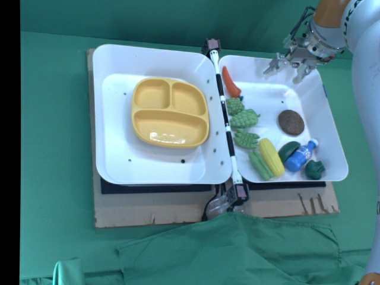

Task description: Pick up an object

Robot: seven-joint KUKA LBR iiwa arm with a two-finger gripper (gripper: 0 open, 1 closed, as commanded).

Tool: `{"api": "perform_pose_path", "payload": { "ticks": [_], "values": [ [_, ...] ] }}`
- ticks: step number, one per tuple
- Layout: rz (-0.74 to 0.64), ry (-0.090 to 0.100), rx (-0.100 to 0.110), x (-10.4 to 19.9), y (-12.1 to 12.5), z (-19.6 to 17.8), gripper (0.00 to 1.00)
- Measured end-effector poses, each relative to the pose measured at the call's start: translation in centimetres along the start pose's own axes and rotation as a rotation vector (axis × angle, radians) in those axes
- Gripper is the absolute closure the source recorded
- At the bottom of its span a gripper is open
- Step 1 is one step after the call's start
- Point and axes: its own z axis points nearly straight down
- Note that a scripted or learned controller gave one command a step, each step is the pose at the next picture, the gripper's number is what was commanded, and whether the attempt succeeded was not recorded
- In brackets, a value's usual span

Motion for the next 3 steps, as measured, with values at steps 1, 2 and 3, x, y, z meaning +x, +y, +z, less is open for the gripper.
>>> {"api": "perform_pose_path", "payload": {
  "ticks": [1,2,3],
  "values": [
    [0.0,0.0,0.0,0.0,0.0,0.0,0.0],
    [-0.005,-0.004,0.004,0.5,-0.1,2.6,0.0],
    [-0.009,0.01,0.011,1.3,-0.1,1.5,1.0]
  ]
}}
